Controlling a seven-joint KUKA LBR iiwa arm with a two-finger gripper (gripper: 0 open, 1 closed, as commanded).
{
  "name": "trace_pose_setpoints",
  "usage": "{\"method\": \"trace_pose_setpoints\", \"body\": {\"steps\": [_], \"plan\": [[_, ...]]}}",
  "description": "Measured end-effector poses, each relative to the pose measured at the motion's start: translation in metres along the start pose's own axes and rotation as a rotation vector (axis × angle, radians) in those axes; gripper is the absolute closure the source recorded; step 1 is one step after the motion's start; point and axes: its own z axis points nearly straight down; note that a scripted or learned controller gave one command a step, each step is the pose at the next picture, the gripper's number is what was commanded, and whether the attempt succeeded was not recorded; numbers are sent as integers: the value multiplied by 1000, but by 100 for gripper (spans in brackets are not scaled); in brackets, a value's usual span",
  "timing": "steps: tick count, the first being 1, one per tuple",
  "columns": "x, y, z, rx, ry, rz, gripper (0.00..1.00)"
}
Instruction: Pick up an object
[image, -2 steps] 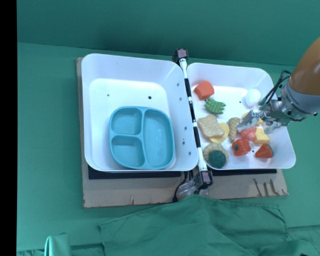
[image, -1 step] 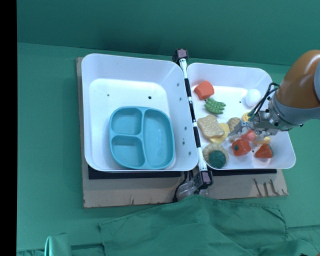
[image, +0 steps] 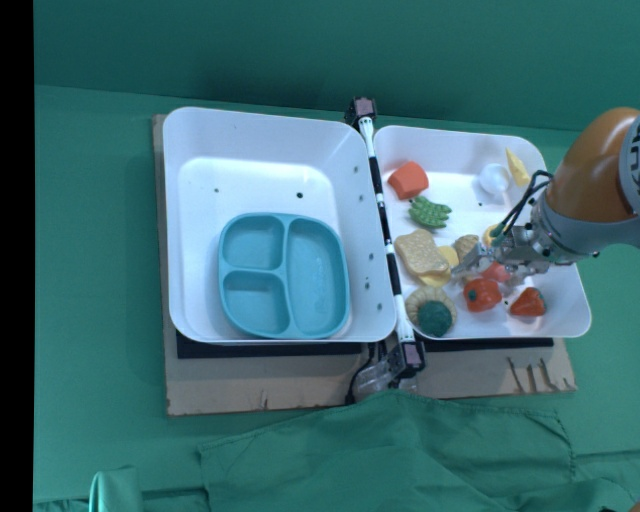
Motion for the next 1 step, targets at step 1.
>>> {"method": "trace_pose_setpoints", "body": {"steps": [1], "plan": [[-2,2,-15,-12,-5,4,100]]}}
